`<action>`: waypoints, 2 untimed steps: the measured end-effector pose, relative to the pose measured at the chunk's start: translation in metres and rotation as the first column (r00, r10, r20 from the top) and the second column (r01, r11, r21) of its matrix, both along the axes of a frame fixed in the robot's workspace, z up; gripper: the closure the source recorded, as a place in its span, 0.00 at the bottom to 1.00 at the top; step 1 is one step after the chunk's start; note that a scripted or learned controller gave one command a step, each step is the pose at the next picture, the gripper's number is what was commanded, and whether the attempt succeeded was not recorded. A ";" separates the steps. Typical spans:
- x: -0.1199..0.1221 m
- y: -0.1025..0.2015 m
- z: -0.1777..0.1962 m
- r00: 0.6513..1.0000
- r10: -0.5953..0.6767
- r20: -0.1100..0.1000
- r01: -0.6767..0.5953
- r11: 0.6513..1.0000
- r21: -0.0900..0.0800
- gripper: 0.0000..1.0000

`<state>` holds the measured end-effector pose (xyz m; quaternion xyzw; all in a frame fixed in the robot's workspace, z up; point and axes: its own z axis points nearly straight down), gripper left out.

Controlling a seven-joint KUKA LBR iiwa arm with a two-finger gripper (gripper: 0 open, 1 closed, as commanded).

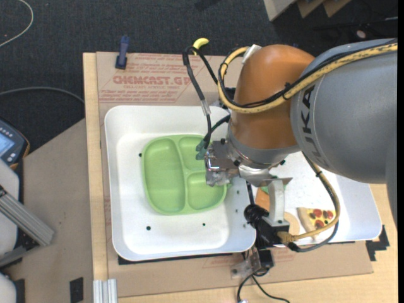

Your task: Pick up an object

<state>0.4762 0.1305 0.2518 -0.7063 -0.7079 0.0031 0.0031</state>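
Gripper (218, 169) hangs over green divided tray (170, 175) in left bin (126, 188).

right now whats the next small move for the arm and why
Probably a short descent toward the green tray. The arm's wrist sits over the tray's right edge in the left bin, and nothing shows the tray lifted; a pizza slice toy lies in the right bin.

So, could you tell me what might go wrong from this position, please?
The arm's wrist hides much of the right bin, so a grasp there is hard to verify. The pizza slice toy lies flat and may slip from a pinch. The green divided tray in the left bin is wide and shallow, and may be awkward to lift.
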 end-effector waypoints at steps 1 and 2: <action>0.003 0.086 0.055 1.000 0.004 0.014 -0.004 1.000 0.003 1.00; 0.074 0.073 0.088 1.000 -0.004 0.017 0.004 1.000 0.001 1.00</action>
